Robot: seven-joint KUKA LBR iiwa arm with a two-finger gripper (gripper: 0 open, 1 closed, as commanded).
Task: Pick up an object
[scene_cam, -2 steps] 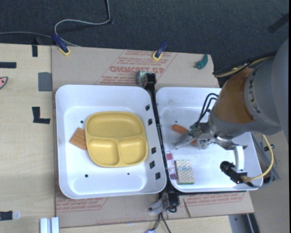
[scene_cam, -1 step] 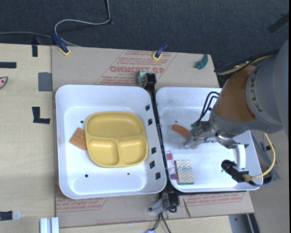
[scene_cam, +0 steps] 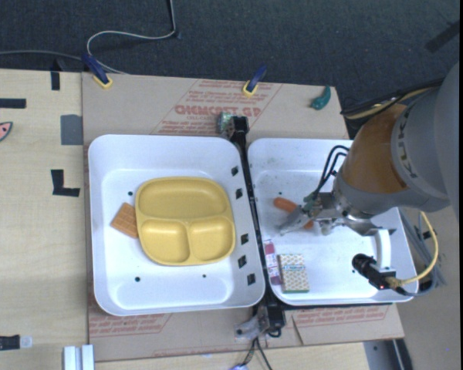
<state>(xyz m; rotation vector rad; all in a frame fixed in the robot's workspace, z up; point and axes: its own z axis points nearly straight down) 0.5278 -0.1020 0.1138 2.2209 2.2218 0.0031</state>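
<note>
One small orange carrot-shaped toy [scene_cam: 286,204], which we judge light and stiff, lies touching the two-finger gripper [scene_cam: 302,218]; we cannot tell the jaw state.

Two bins are set side by side on the counter [scene_cam: 31,230]. In the left bin [scene_cam: 108,284] a divided plate [scene_cam: 186,220] is laid over a flat card [scene_cam: 125,220]. In the right bin [scene_cam: 293,160], a small box [scene_cam: 293,273] lies at the front-left, behind it a carrot-like stick [scene_cam: 285,204], with the gripper [scene_cam: 297,220] just beside it.
</note>
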